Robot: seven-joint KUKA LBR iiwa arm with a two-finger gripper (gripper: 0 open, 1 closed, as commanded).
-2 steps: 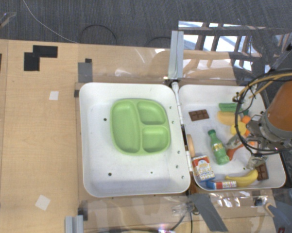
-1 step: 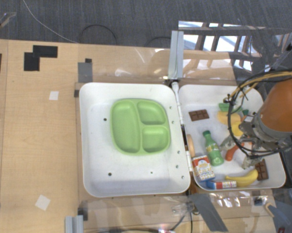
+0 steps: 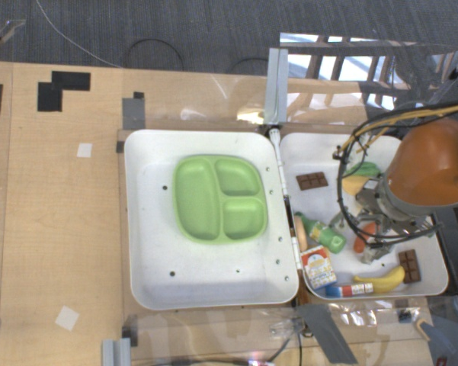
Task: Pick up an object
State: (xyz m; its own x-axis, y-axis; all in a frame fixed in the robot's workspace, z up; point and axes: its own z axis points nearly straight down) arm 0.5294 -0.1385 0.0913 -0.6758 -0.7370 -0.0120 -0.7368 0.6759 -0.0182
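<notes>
Looking down at a slant, the camera view takes in a light wooden surface (image 3: 53,227) bearing two shallow white bins side by side. Left bin (image 3: 148,280): one green divided plate (image 3: 217,198), three compartments, lying flat near the middle, apart from all walls. Right bin (image 3: 434,277): a clutter of small objects. A brown chocolate-bar piece (image 3: 312,180) lies toward the far left part. A green bottle-like item (image 3: 324,236) lies tilted, just beside a small red-and-white carton (image 3: 318,268); the carton carries printing, but it is too small to read. A wooden stick-like piece (image 3: 299,233) runs along the bin's left wall. A yellow banana (image 3: 381,280) lies along the near wall, with a blue-and-red marker-like item (image 3: 343,290) next to it at its left end; no writing on it can be made out. A second brown chocolate piece (image 3: 410,265) sits right of the banana. A small red object (image 3: 360,242) lies near the middle, partly under cables. A yellow-green item (image 3: 360,178) shows near the far side, partly hidden. Arm (image 3: 430,166), orange band uppermost, hangs over the right bin with black cables looped round it. Claw (image 3: 381,231) is below the wrist above the middle objects; wrist and cables hide it, so released or clenched cannot be told. No brand or label is legible anywhere.
</notes>
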